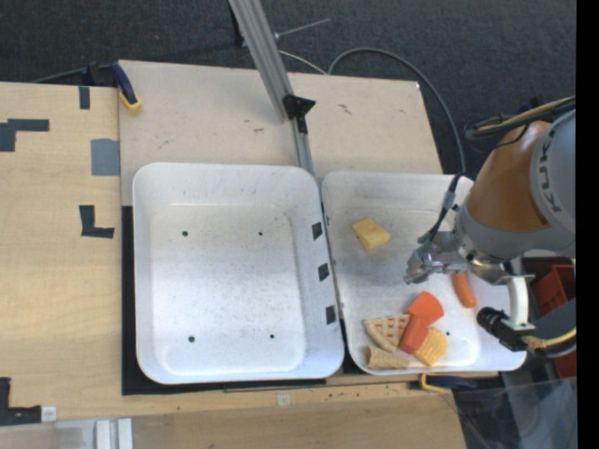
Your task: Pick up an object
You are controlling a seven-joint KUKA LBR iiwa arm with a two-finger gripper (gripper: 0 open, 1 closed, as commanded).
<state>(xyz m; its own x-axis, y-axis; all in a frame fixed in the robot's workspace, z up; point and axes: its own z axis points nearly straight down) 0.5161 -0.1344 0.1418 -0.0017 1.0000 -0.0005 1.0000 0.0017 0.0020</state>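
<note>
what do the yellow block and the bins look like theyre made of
Yellow block: probably soft foam or matte plastic, with a dull surface and rounded edges. Bins: likely thin moulded plastic, white and slightly glossy with rounded rims, speckled with dark scuffs. Neither can be confirmed from the look alone.
</note>
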